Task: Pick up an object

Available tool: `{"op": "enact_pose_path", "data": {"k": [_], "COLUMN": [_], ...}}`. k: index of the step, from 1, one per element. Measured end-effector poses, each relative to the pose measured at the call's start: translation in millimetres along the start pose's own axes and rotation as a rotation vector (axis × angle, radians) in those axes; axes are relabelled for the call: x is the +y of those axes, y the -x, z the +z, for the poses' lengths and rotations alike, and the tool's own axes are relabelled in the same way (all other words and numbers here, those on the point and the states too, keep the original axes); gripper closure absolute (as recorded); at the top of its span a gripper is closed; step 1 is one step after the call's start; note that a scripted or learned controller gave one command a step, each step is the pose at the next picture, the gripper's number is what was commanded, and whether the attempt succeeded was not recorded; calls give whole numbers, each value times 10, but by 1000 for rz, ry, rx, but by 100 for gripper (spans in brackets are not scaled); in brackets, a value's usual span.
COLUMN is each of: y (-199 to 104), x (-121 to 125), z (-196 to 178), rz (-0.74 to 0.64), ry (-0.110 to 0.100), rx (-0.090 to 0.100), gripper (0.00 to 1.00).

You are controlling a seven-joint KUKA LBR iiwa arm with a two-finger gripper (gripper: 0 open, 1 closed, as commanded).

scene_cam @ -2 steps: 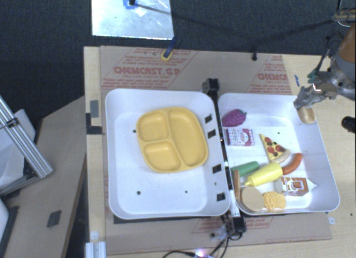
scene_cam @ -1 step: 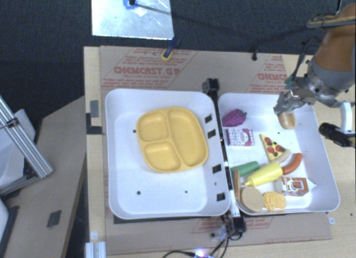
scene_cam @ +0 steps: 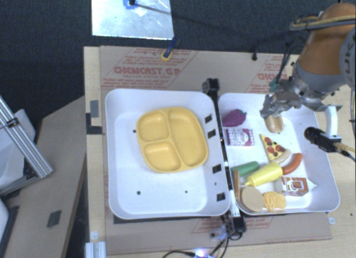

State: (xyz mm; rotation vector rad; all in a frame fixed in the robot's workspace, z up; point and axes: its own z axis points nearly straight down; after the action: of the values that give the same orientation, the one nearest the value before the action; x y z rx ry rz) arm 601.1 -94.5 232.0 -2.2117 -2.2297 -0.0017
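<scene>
The right bin (scene_cam: 325,196) holds several toy foods. My gripper (scene_cam: 272,112) hangs over the bin's far side, pointing down. A small tan bread-like piece (scene_cam: 273,123) sits right at its tip; whether it is gripped or merely touched is unclear. To the left of it lie a purple fruit (scene_cam: 234,118) and a pink-and-white packet (scene_cam: 240,137). Nearer the front are a pizza slice (scene_cam: 274,148), a red sausage (scene_cam: 292,163), a green piece (scene_cam: 245,169), a yellow bottle (scene_cam: 265,174), a small carton (scene_cam: 293,184), a round cookie (scene_cam: 251,198) and a yellow waffle (scene_cam: 273,201).
The left bin (scene_cam: 119,157) holds a yellow divided plate (scene_cam: 169,139). A black divider (scene_cam: 218,134) runs between the bins. A black part on the arm (scene_cam: 320,138) juts over the right bin's right side. A silver sheet (scene_cam: 132,6) lies beyond the bench.
</scene>
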Motion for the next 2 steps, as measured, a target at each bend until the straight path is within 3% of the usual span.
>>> {"op": "enact_pose_path", "data": {"k": [2], "y": [-178], "x": [-2], "z": [-21], "rz": [2], "ry": [1], "rx": [-1], "gripper": [100]}}
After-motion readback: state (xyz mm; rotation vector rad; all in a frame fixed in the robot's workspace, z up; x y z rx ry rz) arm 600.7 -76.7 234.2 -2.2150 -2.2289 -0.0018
